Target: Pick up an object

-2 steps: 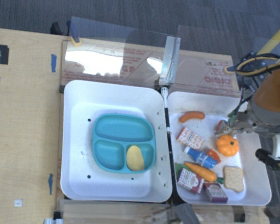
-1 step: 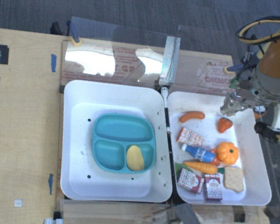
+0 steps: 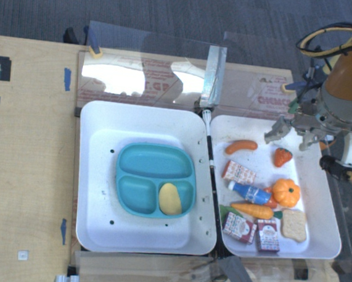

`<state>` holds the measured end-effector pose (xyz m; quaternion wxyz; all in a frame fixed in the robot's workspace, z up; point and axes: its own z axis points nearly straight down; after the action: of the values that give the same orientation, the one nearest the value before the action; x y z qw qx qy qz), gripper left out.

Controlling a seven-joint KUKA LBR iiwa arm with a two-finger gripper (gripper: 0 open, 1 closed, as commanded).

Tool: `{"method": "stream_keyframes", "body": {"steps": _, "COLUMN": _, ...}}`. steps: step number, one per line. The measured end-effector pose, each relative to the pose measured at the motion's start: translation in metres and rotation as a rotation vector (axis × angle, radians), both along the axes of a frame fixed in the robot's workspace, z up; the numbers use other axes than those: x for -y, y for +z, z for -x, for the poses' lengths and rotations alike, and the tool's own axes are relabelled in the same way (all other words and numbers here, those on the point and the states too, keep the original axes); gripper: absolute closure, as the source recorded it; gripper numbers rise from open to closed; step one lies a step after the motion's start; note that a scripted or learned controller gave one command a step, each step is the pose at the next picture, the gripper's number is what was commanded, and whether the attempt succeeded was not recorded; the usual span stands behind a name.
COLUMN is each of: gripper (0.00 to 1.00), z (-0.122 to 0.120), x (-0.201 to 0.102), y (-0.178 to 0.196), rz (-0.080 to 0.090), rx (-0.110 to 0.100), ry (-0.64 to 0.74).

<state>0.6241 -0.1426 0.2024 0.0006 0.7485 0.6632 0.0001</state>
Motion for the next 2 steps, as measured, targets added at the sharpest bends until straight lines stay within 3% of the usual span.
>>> {"method": "stream_keyframes", "body": {"steps": 1, "gripper": 0.0, "z": -0.018, "x": -0.008, "y": -0.114, "rz": 0.001, "rx": 0.007, "ry": 0.179}}
{"method": "stream_keyframes", "body": {"steps": 2, "gripper": 0.0, "z": -0.039, "x": -0.046, "y": -0.117, "rz": 0.0, "rx": -0.004, "ry": 0.216}}
